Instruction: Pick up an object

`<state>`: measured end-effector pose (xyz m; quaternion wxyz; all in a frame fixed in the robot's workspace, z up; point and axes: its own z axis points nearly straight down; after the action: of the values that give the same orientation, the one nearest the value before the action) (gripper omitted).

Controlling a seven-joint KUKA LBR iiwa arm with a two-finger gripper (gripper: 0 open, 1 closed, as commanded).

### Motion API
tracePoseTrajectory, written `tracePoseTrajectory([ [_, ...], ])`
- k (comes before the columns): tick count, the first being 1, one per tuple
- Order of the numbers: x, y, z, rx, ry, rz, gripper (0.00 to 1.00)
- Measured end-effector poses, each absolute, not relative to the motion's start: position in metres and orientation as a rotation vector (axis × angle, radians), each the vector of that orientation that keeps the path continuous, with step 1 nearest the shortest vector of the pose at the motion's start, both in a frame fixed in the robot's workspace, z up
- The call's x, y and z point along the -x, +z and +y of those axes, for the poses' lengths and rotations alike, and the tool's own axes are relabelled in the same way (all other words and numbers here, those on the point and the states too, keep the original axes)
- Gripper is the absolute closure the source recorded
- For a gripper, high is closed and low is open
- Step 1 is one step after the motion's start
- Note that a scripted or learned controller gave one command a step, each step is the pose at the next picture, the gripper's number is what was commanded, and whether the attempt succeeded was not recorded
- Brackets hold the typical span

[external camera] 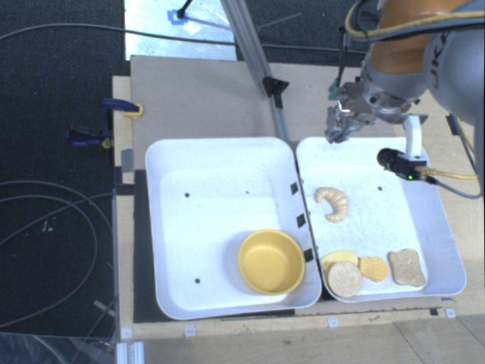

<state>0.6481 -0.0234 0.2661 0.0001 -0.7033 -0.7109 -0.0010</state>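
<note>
My gripper [336, 133] hangs over the far left corner of the right bin [439, 233], above the bin floor, with nothing visible between its fingertips. A pale croissant [333, 202] lies in the right bin a little nearer than the gripper. Along that bin's near edge sit a round cracker-like disc [344, 279], a yellow ridged chip [373, 268] and a slice of toast [406, 268]. A yellow bowl [270, 261] stands upright in the near right part of the left bin [197, 180].
A slanted grey metal pole [254, 44] with a black clamp crosses the bench behind the bins. A blue and yellow clamp [114, 120] grips the bench's left edge. Cables lie on the dark floor at left.
</note>
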Motion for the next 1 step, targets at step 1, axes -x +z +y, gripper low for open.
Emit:
tracePoseTrajectory([
  [1,-0.6438,0.2448,0.0266,2.211,-0.001,-2.231,1.00],
])
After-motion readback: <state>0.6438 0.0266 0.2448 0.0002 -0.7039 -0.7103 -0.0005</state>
